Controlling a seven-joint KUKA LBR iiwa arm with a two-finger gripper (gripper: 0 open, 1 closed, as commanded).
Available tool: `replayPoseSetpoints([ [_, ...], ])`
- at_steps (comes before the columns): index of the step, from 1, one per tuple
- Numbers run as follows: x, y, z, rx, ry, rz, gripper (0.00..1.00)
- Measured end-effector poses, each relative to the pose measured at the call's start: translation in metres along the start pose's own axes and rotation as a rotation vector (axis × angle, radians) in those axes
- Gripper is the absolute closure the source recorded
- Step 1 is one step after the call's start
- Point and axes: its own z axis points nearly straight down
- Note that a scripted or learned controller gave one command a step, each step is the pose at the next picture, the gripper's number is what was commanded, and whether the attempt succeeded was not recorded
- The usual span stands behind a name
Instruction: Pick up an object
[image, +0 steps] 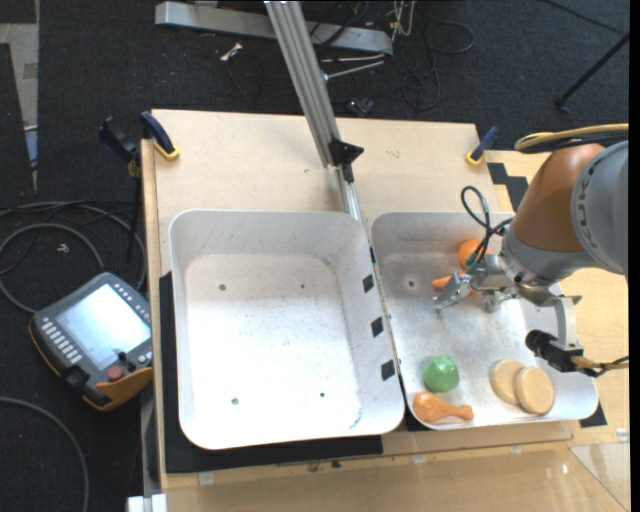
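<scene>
The gripper (455, 292) hangs low over the right bin (400, 245), beside an orange ball (468, 250); I cannot tell its state. The bin gathers pickable objects within reach: one green ball (440, 375), one orange gourd-shaped toy (440, 407), two tan discs (523, 387).

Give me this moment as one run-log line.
arm: over right bin | gripper: low, at small orange piece, grasp unconfirmed | loose: green ball, orange object, tan discs | left bin: untouched
</scene>
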Motion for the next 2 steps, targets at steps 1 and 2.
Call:
replayPoseSetpoints([
  [1, 0.0, 0.001, -0.011, -0.002, 0.0, 0.0, 1.0],
  [2, 0.009, -0.001, -0.068, -0.007, -0.001, -0.003, 1.0],
])
